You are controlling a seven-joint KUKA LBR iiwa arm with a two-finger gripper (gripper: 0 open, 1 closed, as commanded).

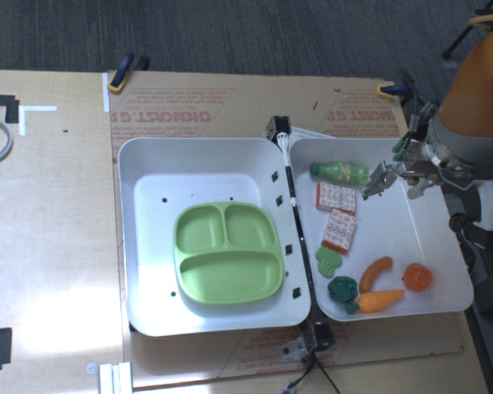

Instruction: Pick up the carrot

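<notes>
Overhead: pale wooden tabletop (49, 245) with a brown cardboard sheet (197, 109) under the bins; dark grey carpeted floor (230, 15) beyond. Blue-and-yellow clamp (123, 71) at the cardboard's far left corner.

Left shallow white bin (140, 171): holds a light green three-compartment plastic tray (228, 253), nothing resting on it.

Right shallow white bin (440, 253): green plastic bottle (339, 171) lying near the far wall; two red-and-white printed cartons (337, 213) just nearer; small light green toy vegetable (328, 259); dark green broccoli piece (342, 287); brown-orange sausage (375, 271); round orange-red tomato (417, 277). Orange plastic carrot (380, 300) lying flat by the near wall, touching the broccoli piece, just nearer than the sausage.

Hand (386, 176): over the right bin's far part, just right of the bottle, well apart from the carrot. Nothing seen between the fingers; opening cannot be told.
</notes>
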